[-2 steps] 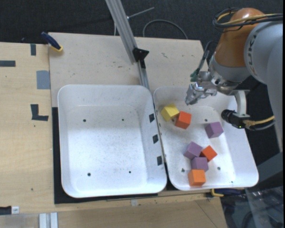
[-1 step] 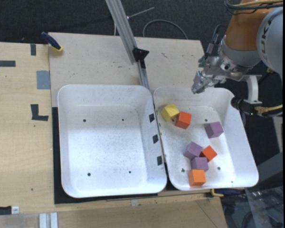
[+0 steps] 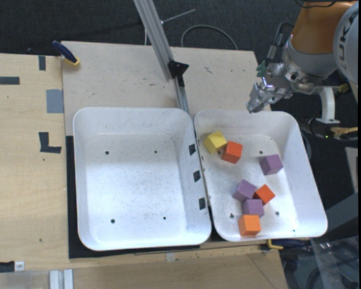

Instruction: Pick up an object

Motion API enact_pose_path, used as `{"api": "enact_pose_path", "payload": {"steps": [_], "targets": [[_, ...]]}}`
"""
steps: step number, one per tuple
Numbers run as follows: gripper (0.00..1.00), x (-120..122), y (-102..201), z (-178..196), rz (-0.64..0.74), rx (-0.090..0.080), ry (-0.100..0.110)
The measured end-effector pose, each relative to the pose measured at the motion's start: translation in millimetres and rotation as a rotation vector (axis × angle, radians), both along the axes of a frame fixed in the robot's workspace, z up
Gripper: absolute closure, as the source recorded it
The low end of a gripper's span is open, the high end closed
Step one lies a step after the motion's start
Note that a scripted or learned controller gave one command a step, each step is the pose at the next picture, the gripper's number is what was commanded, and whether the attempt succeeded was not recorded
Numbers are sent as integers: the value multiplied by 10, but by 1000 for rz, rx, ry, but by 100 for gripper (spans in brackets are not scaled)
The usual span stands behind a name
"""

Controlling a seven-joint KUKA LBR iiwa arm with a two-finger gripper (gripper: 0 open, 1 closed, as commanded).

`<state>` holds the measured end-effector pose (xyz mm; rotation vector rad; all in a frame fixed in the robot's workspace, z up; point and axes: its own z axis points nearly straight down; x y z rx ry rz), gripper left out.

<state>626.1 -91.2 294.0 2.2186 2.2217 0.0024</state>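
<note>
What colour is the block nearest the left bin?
Yellow, clearest in the camera view.

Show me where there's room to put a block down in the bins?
The left bin has bare floor from wall to wall. In the right bin, the patch by the far right wall, past the purple block, is free. The near middle is crowded: purple and orange blocks bunch together.

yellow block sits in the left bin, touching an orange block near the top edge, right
Not quite. The camera view shows the yellow block in the right bin, not the left one. The rest holds: it touches an orange block near the top edge.
</note>
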Motion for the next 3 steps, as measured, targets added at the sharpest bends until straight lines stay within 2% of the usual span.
{"api": "enact_pose_path", "payload": {"steps": [2, 3], "targets": [[100, -6, 1174, -233, 6, 2, 5], [100, 105, 1592, -354, 4, 1, 4]]}}
